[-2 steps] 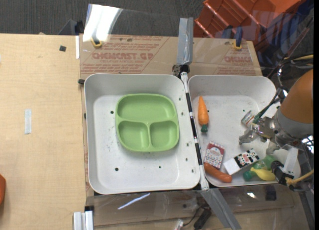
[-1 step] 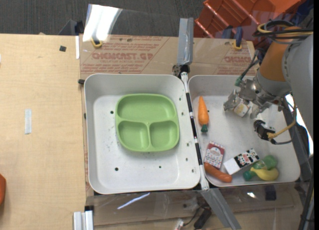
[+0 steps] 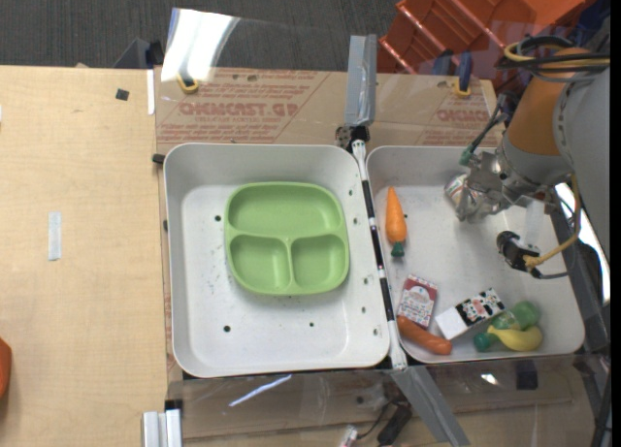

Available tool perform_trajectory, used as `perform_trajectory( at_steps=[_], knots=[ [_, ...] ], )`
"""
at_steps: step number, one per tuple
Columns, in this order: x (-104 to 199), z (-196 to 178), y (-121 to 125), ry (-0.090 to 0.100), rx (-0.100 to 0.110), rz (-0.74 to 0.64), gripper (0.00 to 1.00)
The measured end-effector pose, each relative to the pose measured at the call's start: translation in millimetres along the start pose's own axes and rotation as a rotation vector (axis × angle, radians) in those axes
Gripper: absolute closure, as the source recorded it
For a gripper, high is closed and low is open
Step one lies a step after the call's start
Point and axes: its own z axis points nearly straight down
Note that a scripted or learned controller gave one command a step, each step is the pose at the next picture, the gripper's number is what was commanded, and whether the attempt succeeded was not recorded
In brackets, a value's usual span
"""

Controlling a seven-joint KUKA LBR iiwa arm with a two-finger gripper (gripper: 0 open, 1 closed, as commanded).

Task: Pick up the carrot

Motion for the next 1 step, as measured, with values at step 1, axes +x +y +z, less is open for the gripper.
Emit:
perform_trajectory(
  at_steps=[1],
  knots=[
    [0.4,0.1,0.0,0.0,0.0,0.0,0.0]
  ],
)
